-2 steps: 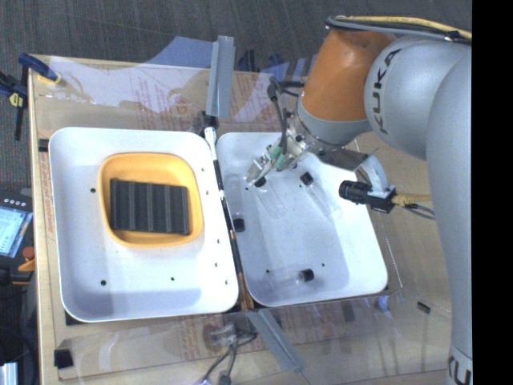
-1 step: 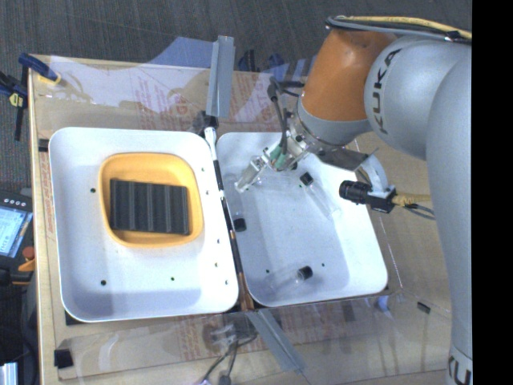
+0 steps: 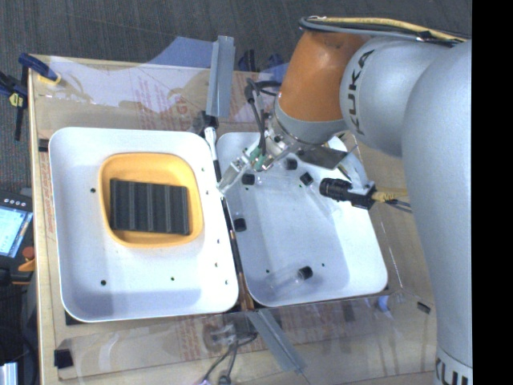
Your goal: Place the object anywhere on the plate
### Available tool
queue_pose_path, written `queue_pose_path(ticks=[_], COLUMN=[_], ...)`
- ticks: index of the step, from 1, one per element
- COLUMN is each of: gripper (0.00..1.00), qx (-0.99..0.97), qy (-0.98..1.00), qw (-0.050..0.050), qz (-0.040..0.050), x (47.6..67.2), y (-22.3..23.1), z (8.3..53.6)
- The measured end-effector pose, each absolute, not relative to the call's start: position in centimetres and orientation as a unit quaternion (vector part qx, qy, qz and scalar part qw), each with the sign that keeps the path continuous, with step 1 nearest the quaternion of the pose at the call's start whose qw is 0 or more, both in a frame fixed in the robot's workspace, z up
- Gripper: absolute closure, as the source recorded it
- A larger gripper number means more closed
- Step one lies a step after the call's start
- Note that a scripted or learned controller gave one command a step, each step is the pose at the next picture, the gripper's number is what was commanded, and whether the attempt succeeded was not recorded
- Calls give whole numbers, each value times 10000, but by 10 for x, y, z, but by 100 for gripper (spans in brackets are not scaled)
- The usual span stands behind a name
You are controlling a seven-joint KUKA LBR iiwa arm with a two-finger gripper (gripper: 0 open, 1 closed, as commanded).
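A yellow plate [image 3: 151, 169] with a dark ribbed centre lies in the left bin [image 3: 80, 279]. In the right bin [image 3: 353, 255], a small clear object with a black end [image 3: 295, 277] rests near the front wall. The gripper [image 3: 250, 165] hangs over the right bin's back left corner, close to the divide between the bins, under the arm's orange band [image 3: 321, 70]. It is well apart from the clear object and to the right of the plate. Nothing shows in its grasp.
A small black piece [image 3: 239, 224] sits by the right bin's left wall. The grey arm [image 3: 425, 135] covers the right bin's back right part. A black cable connector [image 3: 337, 188] juts out over the bin. A tablet [image 3: 10, 229] lies at the far left.
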State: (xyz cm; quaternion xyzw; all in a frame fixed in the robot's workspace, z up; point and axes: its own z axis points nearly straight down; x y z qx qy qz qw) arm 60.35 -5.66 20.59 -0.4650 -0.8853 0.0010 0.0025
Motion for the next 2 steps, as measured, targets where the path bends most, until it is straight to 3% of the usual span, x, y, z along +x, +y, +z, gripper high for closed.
queue_pose_path(ticks=[2], gripper=[0], qx=[-4550], qy=[-8905], qw=[19], qz=[12], x=[606], y=[4], z=[205])
